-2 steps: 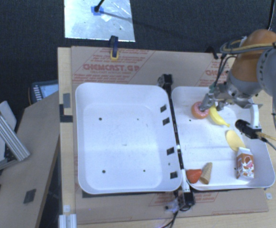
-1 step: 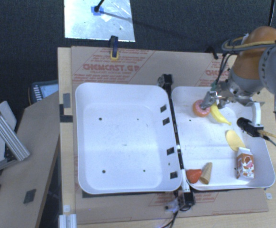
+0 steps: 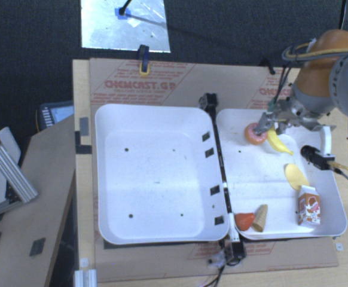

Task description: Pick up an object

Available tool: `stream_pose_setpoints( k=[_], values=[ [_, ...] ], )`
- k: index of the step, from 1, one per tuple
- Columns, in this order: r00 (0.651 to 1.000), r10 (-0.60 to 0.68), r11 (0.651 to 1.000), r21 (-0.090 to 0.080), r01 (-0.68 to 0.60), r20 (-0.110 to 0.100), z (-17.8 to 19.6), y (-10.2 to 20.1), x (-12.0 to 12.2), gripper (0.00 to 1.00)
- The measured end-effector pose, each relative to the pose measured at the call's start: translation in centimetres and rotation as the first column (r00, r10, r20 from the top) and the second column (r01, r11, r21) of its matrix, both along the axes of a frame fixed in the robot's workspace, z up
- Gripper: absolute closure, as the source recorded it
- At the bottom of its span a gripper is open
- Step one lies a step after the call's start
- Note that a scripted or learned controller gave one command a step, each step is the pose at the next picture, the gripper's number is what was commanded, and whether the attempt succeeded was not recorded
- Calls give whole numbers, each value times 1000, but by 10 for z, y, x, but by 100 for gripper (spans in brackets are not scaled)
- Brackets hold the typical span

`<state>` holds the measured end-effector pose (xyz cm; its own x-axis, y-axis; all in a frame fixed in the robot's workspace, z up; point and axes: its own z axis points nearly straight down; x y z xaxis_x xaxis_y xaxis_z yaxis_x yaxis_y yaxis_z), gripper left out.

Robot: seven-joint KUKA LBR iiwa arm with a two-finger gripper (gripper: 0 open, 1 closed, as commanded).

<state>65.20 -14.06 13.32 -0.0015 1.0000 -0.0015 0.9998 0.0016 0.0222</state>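
Note:
In the right bin (image 3: 252, 178) lie a pink-orange round fruit (image 3: 255, 135), a yellow banana (image 3: 279, 143), a yellow flat piece (image 3: 295, 176), a small carton (image 3: 308, 208), a tan cone (image 3: 259, 217) and a red piece (image 3: 243, 221). My gripper (image 3: 267, 123) hangs at the bin's far edge, right above the pink fruit and the banana's upper end. The view is too small to tell whether anything sits between its fingers.
The left bin (image 3: 156, 172) lies beside the right one, split from it by a black clip strip (image 3: 216, 160). A black cable connector (image 3: 314, 156) hangs over the right bin's right side. A yellow clamp (image 3: 144, 61) sits at the board's far edge.

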Motion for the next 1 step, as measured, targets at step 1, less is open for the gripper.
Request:
stream_pose_setpoints(
  k=[1],
  values=[
    [1000,10,1000,6,-9,-21,54,88,-73,100]
  ],
)
